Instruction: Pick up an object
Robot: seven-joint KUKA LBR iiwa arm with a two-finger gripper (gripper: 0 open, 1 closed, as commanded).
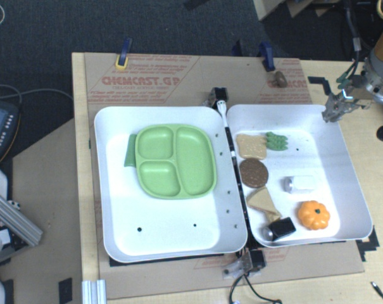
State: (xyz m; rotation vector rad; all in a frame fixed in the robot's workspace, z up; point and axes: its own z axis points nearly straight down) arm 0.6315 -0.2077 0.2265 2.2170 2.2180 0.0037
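Note:
The right bin (343,163) holds several small objects. A tan square slice (251,145) and a green leafy piece (276,140) lie at the back left. Below them are a brown disc (254,173) and a tan wedge (263,201). A black block (281,227) lies at the front, beside an orange pumpkin (314,215). A small white cylinder (295,183) rests near the middle. My gripper (335,109) hangs over the bin's far right corner, apart from all of these, with nothing visibly in it.
The left bin (112,189) carries a green divided plate (175,160). A raised rim with a black strip (231,163) separates the two bins. Clamps (122,54) sit along the cardboard-covered bench's back edge. Cables lie near the front edge.

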